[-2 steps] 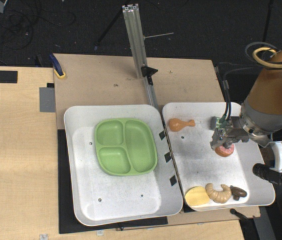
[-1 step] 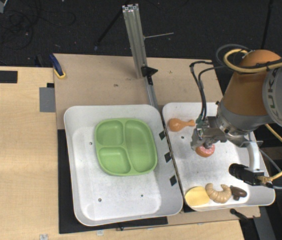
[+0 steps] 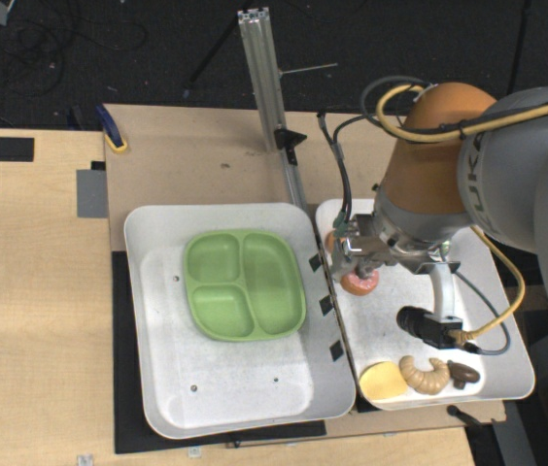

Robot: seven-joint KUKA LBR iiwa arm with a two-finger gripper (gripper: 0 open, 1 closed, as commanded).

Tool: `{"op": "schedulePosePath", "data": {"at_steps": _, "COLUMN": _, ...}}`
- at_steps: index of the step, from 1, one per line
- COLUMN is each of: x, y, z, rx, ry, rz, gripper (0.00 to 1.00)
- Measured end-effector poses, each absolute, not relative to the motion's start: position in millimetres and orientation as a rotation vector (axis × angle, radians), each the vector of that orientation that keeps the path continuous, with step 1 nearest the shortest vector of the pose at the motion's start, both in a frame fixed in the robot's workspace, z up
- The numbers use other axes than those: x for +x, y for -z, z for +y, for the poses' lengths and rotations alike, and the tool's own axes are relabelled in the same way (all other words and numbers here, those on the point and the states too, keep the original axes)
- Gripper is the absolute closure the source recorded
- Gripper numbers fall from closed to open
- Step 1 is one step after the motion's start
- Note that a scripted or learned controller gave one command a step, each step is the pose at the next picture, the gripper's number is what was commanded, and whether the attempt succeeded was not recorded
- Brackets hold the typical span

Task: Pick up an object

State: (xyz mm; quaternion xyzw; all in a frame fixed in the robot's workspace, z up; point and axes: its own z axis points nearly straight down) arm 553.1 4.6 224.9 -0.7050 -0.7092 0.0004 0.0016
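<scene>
Pincer (image 3: 356, 256) low over right bin (image 3: 507, 372), near bin's inner-left wall. Wrist hides tips from above; cannot tell how pincer stands. Pinkish-red round object (image 3: 359, 282) directly beneath pincer, touching or nearly so; no clear long axis. Likely grasp target: straight descent, no sideways shift needed. Other candidates lie nearer camera, well apart from pincer: tan curled piece (image 3: 428, 375), yellow disc (image 3: 382, 382). Green divided plate (image 3: 245, 284) in left bin (image 3: 157, 357), across wall from pincer.
</scene>
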Motion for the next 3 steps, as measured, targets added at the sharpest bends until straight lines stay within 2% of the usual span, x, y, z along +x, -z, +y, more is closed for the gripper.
{"op": "schedulePosePath", "data": {"at_steps": 1, "x": 551.9, "y": -225, "z": 58, "rx": -2.213, "ry": -0.002, "rz": -2.225, "gripper": 1.0}}
{"op": "schedulePosePath", "data": {"at_steps": 2, "x": 566.8, "y": -218, "z": 102, "rx": -2.214, "ry": -0.002, "rz": -2.225, "gripper": 1.0}}
{"op": "schedulePosePath", "data": {"at_steps": 3, "x": 566.3, "y": -218, "z": 100, "rx": -2.216, "ry": -0.005, "rz": -2.223, "gripper": 0.0}}
